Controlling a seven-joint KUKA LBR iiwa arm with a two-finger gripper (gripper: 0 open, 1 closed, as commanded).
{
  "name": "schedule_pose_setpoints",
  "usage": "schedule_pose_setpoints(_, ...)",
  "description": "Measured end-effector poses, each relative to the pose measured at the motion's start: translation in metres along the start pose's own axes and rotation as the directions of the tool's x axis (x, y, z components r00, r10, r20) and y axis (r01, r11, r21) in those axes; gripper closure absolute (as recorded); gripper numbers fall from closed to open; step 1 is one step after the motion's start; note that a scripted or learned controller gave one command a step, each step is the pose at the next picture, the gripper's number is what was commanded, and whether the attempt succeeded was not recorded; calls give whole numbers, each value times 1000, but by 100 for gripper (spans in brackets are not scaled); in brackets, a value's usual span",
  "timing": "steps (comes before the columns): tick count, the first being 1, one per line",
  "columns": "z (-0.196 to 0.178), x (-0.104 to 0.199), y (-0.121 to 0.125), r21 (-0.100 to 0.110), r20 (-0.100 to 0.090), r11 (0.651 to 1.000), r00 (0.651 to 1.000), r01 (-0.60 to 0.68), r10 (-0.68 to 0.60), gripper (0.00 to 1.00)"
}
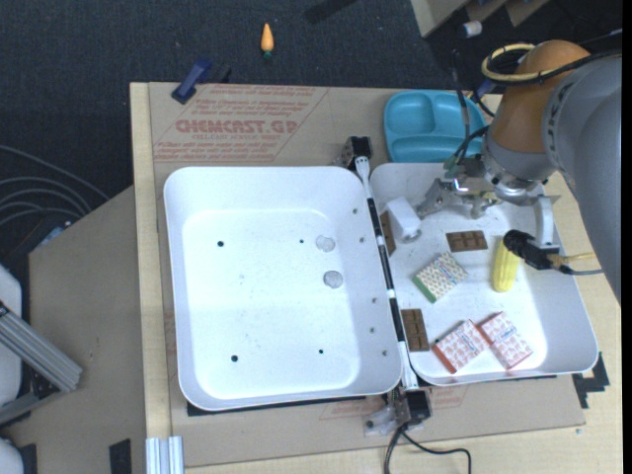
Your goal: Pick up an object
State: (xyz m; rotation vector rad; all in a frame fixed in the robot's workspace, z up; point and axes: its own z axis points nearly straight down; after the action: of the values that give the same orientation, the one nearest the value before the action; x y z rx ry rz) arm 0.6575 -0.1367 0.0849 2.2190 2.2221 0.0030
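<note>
Red lettering reading "CHEMCAST GP" is printed upside-facing on the brown board (247, 117) behind the bins; smaller red lines below it cannot be read. No brand can be made out on any of the packets.

Two white bins are set side by side on the board. In the left bin (197, 215) two small grey discs (329, 262) are seen near its right wall. The right bin (573, 334) holds the loose things: a white block (403, 217) at the upper left, a brown bar (466, 241) in the middle, a yellow object (505, 267) just right of it, a pale speckled packet (439, 276) below the bar, a dark brown bar (415, 328) against the left wall, and two red-patterned packets (460, 346) (507, 340) side by side near the front edge. The yellow object is oblong, upright in the view, and lies close beside a black part of the arm.

The gripper (464, 191) is placed low over the back of the right bin, between the white block and the brown bar. Whether it is wide or narrow cannot be told, and nothing is seen held in it.

A blue tray (420, 126) lies behind the right bin. On the dark floor beyond the board a blue object (191, 82) and a small orange one (267, 38) are seen.
</note>
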Motion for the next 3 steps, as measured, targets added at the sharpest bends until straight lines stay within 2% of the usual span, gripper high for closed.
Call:
schedule_pose_setpoints(1, -45, -28, -83, 4, 1, 1000, 1000, -2, 2, 0)
schedule_pose_setpoints(2, -7, -61, -53, -7, -2, 1000, 1000, 2, -2, 0)
schedule_pose_setpoints(3, -18, -62, -52, -14, 4, 1000, 1000, 2, -2, 100)
